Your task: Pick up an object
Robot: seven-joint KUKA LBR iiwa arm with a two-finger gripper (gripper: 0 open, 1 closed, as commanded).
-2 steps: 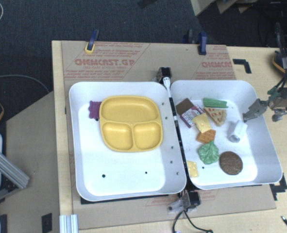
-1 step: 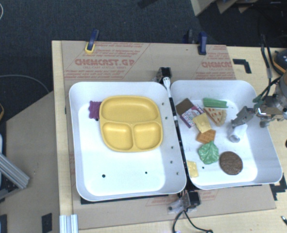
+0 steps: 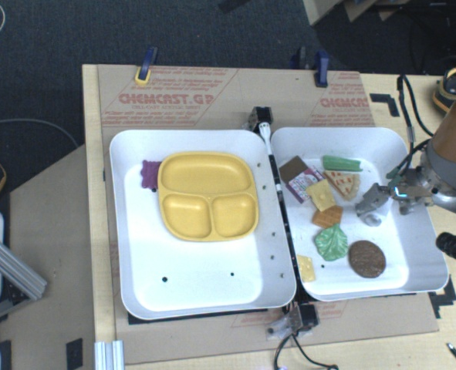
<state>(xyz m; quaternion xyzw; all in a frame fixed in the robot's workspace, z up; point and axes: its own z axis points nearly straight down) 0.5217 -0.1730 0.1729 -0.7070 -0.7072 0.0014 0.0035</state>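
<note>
The grey arm's gripper (image 3: 372,203) hung low over the right bin (image 3: 413,272), just right of a heap of toy food; whether its fingers were apart or together could not be told. A brown cookie (image 3: 366,258) lay just below it, beside a green lettuce leaf (image 3: 332,243). A yellow divided tray (image 3: 208,194) sat in the left bin (image 3: 197,284).

This is a robotics lab or test workshop, not a home. The table (image 3: 212,91) is topped with a protective sheet printed "CHEMCAST", held by blue clamps (image 3: 145,65) at its far edge. Two white bins (image 3: 135,230) sit fixed side by side, loose black cables (image 3: 413,106) trail about, an aluminium framing rail (image 3: 11,267) stands at left, and dark carpet (image 3: 73,21) lies beyond.
</note>
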